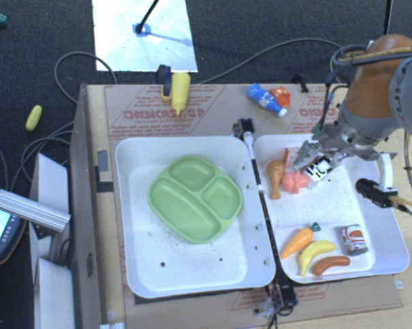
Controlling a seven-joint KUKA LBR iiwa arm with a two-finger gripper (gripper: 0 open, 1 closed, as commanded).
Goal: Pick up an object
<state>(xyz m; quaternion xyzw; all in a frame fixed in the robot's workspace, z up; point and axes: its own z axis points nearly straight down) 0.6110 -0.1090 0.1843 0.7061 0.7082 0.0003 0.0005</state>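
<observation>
My gripper (313,161) hangs low over the upper part of the right bin (387,255). A small black-and-white object (320,169) sits right at its tip; whether it is gripped is unclear. Just left of it lie a pink toy (295,182), a tan drumstick (276,174) and a thin orange stick (285,157). Near the bin's front lie a carrot (296,241), a banana (313,253), a sausage (331,263) and a small can (354,239).
The left bin (149,265) holds a green divided plate (195,197). Behind the bins on the cardboard lie a yellow bottle (179,90) and a blue bottle (266,100) with an orange item (281,96). A black fitting (374,190) juts out below the arm.
</observation>
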